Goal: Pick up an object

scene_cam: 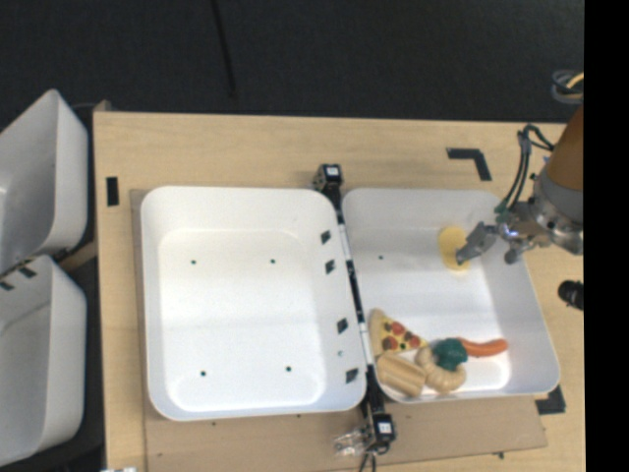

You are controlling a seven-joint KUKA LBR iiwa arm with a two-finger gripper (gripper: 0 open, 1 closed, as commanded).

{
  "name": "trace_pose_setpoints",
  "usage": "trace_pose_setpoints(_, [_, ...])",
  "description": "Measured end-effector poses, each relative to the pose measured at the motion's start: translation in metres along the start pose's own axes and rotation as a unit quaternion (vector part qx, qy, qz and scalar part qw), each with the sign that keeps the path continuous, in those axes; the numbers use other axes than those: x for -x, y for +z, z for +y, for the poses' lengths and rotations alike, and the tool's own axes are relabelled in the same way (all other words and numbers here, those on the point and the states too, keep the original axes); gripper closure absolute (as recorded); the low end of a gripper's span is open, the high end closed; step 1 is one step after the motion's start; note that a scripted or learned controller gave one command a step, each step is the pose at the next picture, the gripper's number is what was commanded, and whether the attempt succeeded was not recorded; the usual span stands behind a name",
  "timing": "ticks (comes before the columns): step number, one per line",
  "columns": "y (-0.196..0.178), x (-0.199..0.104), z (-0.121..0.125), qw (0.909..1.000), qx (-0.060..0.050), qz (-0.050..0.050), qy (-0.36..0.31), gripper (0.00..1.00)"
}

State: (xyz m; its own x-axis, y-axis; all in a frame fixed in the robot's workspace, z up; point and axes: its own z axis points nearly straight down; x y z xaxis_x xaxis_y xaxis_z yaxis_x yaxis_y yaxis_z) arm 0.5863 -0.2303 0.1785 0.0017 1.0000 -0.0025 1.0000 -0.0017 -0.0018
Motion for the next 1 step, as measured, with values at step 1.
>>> trace_pose_setpoints(1, [-0.1681,-0.0067,0.1082,0.9999,0.014,-0.004,-0.005,0.00])
